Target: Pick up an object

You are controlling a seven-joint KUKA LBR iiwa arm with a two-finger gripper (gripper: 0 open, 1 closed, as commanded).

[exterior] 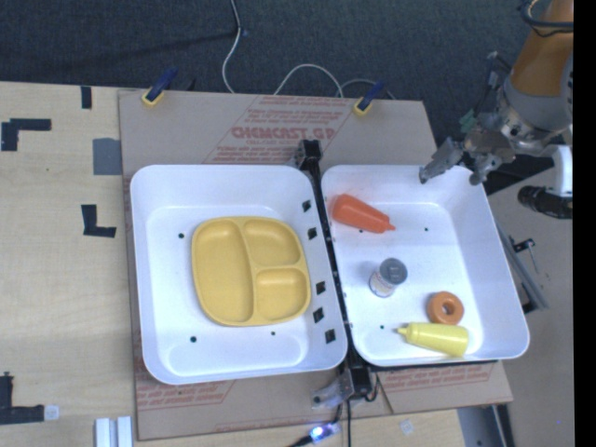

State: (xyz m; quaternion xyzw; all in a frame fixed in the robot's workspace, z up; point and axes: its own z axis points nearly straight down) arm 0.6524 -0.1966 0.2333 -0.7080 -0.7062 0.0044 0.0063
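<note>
Yellow bottle [436,338] — lying flat — beside orange ring [446,307].

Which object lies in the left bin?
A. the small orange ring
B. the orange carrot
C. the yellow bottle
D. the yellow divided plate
D: the yellow divided plate is in the left bin, while the carrot, the ring and the yellow bottle all lie in the right bin.
</note>
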